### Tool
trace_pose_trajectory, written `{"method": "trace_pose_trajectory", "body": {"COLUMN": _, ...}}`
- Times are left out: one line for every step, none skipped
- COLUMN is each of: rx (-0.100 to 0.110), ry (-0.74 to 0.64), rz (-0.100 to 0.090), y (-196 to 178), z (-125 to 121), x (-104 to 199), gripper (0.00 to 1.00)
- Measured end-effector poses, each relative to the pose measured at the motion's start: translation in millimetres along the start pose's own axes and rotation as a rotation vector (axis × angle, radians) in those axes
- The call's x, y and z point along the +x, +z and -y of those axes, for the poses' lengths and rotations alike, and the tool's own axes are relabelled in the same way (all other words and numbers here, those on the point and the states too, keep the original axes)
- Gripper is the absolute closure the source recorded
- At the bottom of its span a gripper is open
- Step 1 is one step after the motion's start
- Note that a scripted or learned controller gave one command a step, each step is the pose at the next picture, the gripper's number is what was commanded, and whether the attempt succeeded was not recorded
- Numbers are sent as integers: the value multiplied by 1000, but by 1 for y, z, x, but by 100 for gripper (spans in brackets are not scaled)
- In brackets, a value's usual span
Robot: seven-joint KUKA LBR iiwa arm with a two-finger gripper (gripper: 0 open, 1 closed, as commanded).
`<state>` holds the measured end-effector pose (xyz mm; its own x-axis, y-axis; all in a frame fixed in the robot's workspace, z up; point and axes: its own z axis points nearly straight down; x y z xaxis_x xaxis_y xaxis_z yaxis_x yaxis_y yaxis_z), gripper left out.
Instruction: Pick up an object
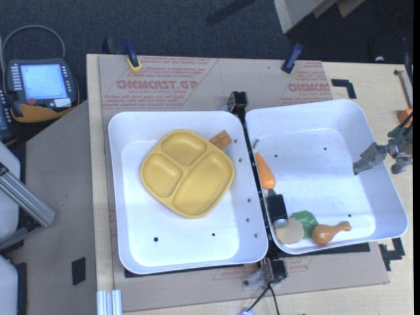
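The left bin (pixel 125 195) is a shallow white plastic tray with rounded corners and a few small dark holes in its floor. In it lies a yellow divided plate (pixel 188 173), matte, roughly square with soft corners and three moulded compartments. A small tan block (pixel 220 138) pokes out from under the plate's edge at about 1 o'clock.

The right bin (pixel 328 120) is the same glossy white shell, touching its neighbour along a dark seam. Its things crowd the side at 7 to 9 o'clock: an orange carrot (pixel 264 170), smooth and tapered, lies against the wall by the seam; just below it sits a small black block (pixel 276 207); below that a pale round disc (pixel 289 231), touching a crumpled green piece (pixel 305 219), perhaps a leaf, though the view is too coarse to be sure. An orange-brown drumstick (pixel 330 230) with a knobbed end lies along the wall at 6 o'clock.

The gripper (pixel 377 155) hovers over the right bin's rim at 3 o'clock, well apart from all these things; its grey fingers stand spread, with nothing between them.

The bins rest on brown cardboard (pixel 164 81) printed with red lettering, clamped at the far edge onto a pale wooden bench (pixel 98 241). Dark carpet (pixel 164 12) lies beyond, and a teach pendant (pixel 41 84) with a lit screen sits at the bench's 10 o'clock.
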<state>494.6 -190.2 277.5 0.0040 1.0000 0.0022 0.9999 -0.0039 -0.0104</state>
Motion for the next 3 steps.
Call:
{"method": "trace_pose_trajectory", "body": {"rx": -11, "ry": -4, "rz": 3, "y": -6, "z": -2, "x": 1, "gripper": 0}}
{"method": "trace_pose_trajectory", "body": {"rx": -6, "ry": -4, "rz": 0, "y": 41, "z": -3, "x": 9, "gripper": 0}}
{"method": "trace_pose_trajectory", "body": {"rx": -5, "ry": -3, "rz": 0, "y": 102, "z": -8, "x": 5, "gripper": 0}}
